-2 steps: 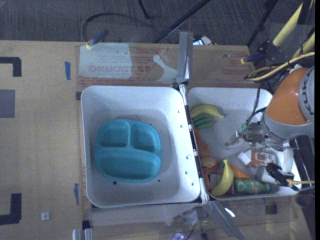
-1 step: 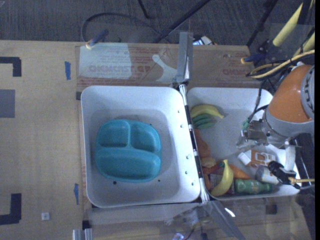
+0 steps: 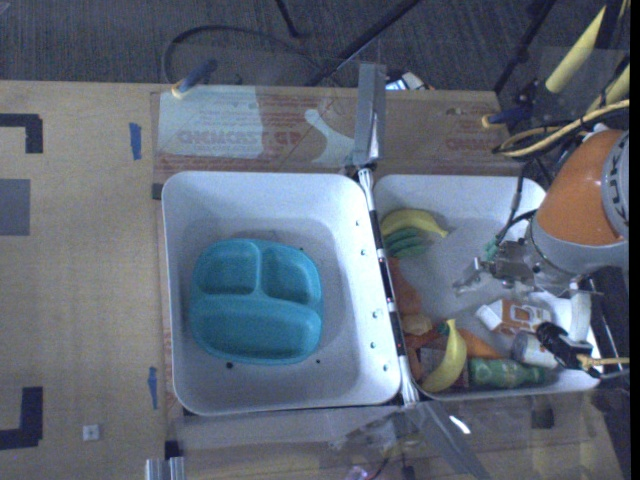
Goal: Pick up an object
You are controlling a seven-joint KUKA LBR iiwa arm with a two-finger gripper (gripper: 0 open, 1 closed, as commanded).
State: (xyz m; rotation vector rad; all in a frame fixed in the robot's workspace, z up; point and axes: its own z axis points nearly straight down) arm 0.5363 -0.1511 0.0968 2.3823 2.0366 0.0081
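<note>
My gripper (image 3: 478, 268) hangs over the middle of the right bin (image 3: 470, 193), open, with nothing between its fingers. Left of it, a yellow banana (image 3: 414, 221) lies on a green piece (image 3: 405, 241) by the bin's far left corner. An orange strip (image 3: 403, 288) runs along the left wall. Near the front wall a second banana (image 3: 451, 359) lies beside a green bottle (image 3: 505, 372), an orange piece (image 3: 481, 346) and a white carton with orange print (image 3: 518, 317). The wrist hides part of the bin's right side.
The left bin (image 3: 185, 203) holds a blue divided plate (image 3: 256, 300). A metal divider (image 3: 368, 118) rises between the bins at the back. Yellow cables (image 3: 545, 133) and the arm's orange band (image 3: 595, 193) crowd the right edge.
</note>
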